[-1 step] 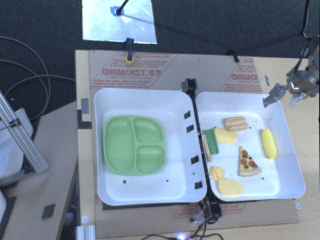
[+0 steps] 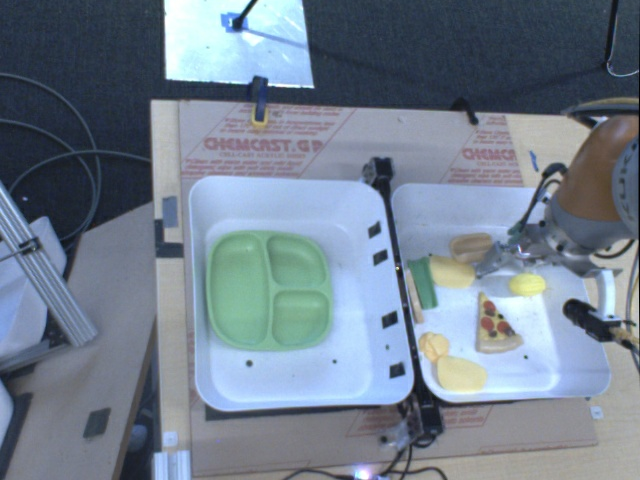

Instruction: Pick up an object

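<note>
The gripper (image 2: 497,259) hangs low in the right bin (image 2: 575,373), its grip impossible to judge. A yellow lemon (image 2: 527,285) lies just beside it toward the near side, the pizza slice (image 2: 495,325) nearer still.

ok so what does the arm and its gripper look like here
The arm is grey with a rounded orange band above the wrist. Thin dark cables run down beside it to a slim metallic grey gripper. A black fitting juts from its lower side.

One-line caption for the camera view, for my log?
Gripper low in the right bin among toy foods, near the pizza slice; green tray in left bin.
</note>
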### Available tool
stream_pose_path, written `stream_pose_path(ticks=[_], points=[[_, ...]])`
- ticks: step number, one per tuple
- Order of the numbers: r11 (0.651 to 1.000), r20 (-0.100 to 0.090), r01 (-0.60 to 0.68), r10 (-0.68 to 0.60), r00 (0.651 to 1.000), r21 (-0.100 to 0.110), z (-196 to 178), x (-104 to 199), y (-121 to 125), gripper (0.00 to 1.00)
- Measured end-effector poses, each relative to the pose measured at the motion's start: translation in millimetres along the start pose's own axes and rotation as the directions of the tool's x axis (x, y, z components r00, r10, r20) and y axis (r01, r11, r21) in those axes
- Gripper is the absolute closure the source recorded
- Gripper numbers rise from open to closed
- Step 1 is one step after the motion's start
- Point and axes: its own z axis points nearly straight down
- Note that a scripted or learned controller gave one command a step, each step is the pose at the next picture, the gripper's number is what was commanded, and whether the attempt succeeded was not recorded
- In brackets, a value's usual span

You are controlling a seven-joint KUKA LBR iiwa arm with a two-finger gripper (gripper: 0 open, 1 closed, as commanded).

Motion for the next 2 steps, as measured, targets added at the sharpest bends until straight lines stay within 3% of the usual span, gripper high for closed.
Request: stream_pose_path(ticks=[2], points=[[1.0,0.003,-0.001,0.001,1.0,-0.008,-3,42,-106,0.0]])
